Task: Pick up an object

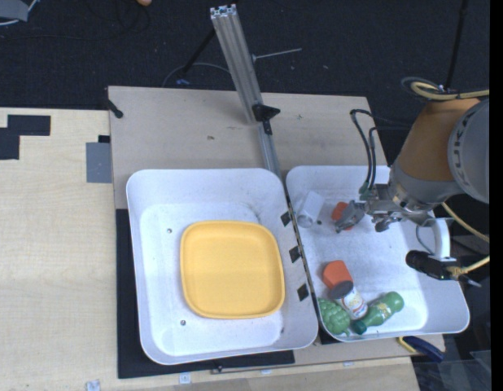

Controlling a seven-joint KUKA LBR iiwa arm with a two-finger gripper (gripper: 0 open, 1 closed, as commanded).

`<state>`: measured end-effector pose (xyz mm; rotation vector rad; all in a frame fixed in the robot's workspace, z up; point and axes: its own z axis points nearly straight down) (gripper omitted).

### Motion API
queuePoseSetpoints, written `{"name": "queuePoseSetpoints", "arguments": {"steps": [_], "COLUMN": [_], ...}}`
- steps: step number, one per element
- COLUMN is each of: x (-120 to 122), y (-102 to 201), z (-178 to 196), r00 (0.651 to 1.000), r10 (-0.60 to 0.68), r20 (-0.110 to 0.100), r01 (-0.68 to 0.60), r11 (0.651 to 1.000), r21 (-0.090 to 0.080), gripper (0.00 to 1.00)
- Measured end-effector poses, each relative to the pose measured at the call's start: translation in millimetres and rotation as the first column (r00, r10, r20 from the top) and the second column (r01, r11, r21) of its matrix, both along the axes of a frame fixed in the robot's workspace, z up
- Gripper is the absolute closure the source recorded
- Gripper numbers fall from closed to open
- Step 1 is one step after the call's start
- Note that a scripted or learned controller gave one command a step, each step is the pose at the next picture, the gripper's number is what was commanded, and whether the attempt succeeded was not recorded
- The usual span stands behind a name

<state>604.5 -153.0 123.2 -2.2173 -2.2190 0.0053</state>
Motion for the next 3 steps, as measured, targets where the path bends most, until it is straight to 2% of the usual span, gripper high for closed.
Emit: {"name": "queuePoseSetpoints", "arguments": {"steps": [1, 2, 3], "x": [1, 1, 2], "y": [-1, -10, -7], "z": [13, 61, 123], "r00": [1.0, 1.0, 1.0], "r10": [-0.002, -0.001, -0.001], "r20": [0.005, 0.009, 0.01], "r01": [0.002, 0.001, 0.001], "r11": [1.0, 1.0, 1.0], "r21": [-0.001, -0.002, -0.002], "gripper": [1.0, 1.0, 1.0]}}
